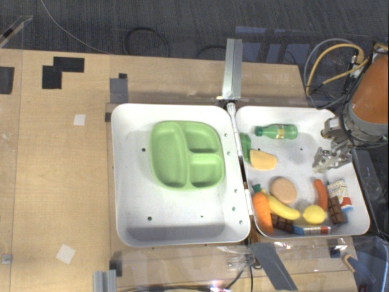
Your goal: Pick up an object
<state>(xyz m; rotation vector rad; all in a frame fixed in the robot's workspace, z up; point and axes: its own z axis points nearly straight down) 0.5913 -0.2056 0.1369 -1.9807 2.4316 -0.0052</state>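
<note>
**A:** Why'd the end effector [329,158] hang over the right bin's [304,115] right side?

**B:** The toy food [283,191] sat piled along that bin's near edge. Nothing was gripped.

Landmark: green divided tray [186,154], lying in the left white bin [130,218].
Surface [55,181]: pale wood, spreading left of the tray.
Black patches [61,70]: on the surface, up and left of the tray.
Metal post [233,72]: above the tray's right side.
</note>
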